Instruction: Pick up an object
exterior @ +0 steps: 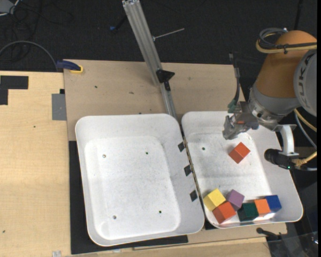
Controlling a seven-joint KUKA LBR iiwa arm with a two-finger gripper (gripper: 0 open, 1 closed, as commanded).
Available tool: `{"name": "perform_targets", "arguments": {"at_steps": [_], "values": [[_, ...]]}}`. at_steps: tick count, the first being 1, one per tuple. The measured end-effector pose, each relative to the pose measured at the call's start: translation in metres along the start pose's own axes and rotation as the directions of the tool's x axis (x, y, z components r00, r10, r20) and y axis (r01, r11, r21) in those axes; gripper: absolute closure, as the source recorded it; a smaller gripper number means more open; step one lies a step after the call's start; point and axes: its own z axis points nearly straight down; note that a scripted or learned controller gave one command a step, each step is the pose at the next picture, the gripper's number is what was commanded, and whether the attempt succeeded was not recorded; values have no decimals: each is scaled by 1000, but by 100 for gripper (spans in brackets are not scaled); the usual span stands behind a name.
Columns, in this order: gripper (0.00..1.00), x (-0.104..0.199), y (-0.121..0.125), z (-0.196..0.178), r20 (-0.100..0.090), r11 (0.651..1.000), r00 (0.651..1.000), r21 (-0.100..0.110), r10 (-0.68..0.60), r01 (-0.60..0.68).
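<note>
**Going for the lone red block**

In the right bin [257,138], I am hanging the gripper [234,128] just above and beside the red block [239,152], not touching it. This block is sitting alone, so it looks easiest to grab. The other blocks [242,204] are crowding the near corner. I cannot tell if the fingers are open or closed.

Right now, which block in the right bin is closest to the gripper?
The lone orange-red block, lying apart just below the gripper. The yellow, purple, red, green, orange and blue blocks cluster at the bin's near edge.
</note>
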Motion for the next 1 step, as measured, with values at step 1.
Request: {"name": "perform_targets", "arguments": {"at_steps": [1], "values": [[100, 71, -65, 31, -5, 1000, 1000, 9, -6, 6]]}}
